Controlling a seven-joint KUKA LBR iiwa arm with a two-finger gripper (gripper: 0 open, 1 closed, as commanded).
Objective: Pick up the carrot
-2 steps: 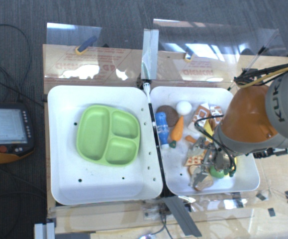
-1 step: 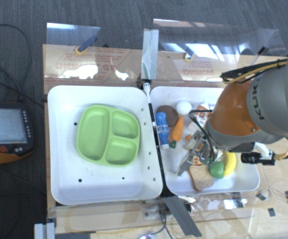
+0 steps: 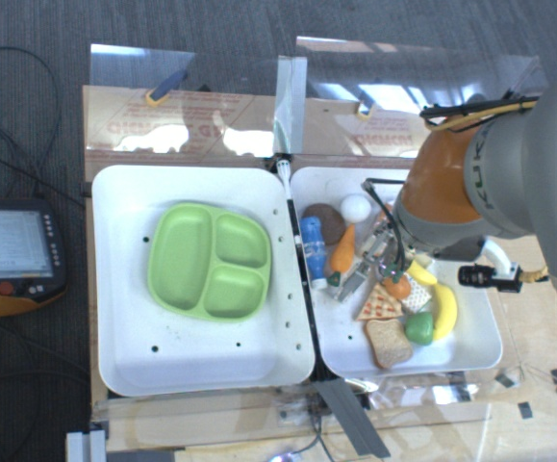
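A: Since the claw is down inside the right bin, which step would you call this?

B: The approach, I'd say, not the lift. Its metal fingers point down and to the left in the view, and they seem slightly apart with nothing between them. The carrot lies just beside the tips, up and a shade to the left, its orange body running upward from a green end near the claw.

A: So nothing is gripped?

B: Nothing I can see. The tips seem to hang just short of the carrot's green end, though whether they touch it is too fine to tell.

A: What else crowds it?

B: Just past the carrot, further left, a blue bottle lies along the bin's dividing wall. Above the carrot sit a brown round thing and a white ball. On the claw's other side, to the right and below, are a waffle-patterned wedge, a slice of bread, a small green piece and a banana. Well away to the left, the other bin holds a green divided plate.

A: What does the next move call for?

B: My guess: shift the claw up onto the carrot's middle, straddle its narrow width, and close without pinching the bottle. Only then lift.
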